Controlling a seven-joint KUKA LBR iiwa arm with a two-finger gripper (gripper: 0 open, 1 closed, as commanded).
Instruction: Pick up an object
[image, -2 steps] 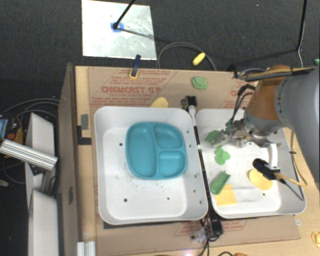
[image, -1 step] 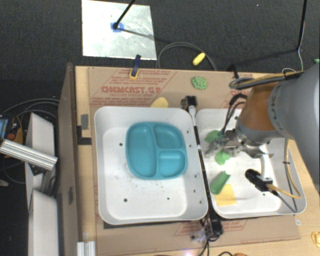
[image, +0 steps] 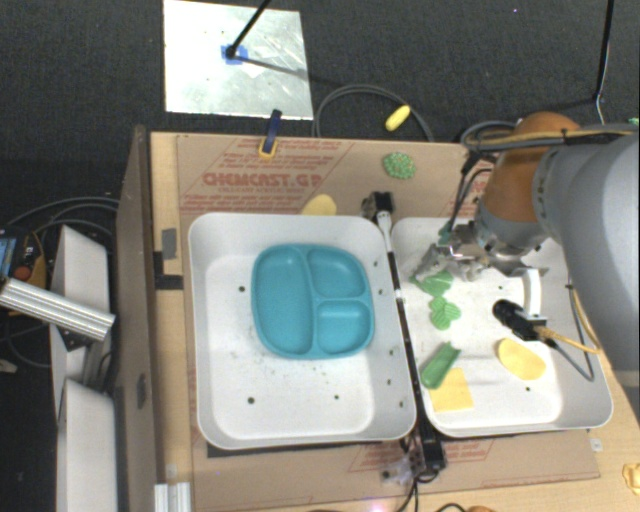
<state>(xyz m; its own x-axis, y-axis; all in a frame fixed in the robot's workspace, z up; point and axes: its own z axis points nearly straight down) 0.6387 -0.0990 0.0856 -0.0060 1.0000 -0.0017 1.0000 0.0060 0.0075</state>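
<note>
We look down on a cardboard-covered worktop (image: 250, 175) that carries two shallow white bins side by side. The grey robot arm (image: 590, 200) reaches in from the right. Its thick body lies over the far right corner of the right white bin (image: 580, 400), and its orange band (image: 515, 185) sits just above the wrist. From there the wrist bends down and leftward, so the jaws hang low over the far left part of that bin, close to the divide between the bins. We cannot tell whether the jaws are released or clenched, and we see nothing held between them.

The left white bin (image: 215, 330) holds a teal plastic plate with three compartments (image: 312, 300), lying flat near its middle.

The loose things lie in the right bin. A flat yellow square piece (image: 452, 392) rests near the front left corner, touching a green elongated piece (image: 438, 364) that lies tilted just behind it. A pale yellow oval piece (image: 522, 358) sits well to their right. A small green leafy piece (image: 445, 313) lies further back, and another small green piece (image: 435, 284) rests just below the jaws.
</note>
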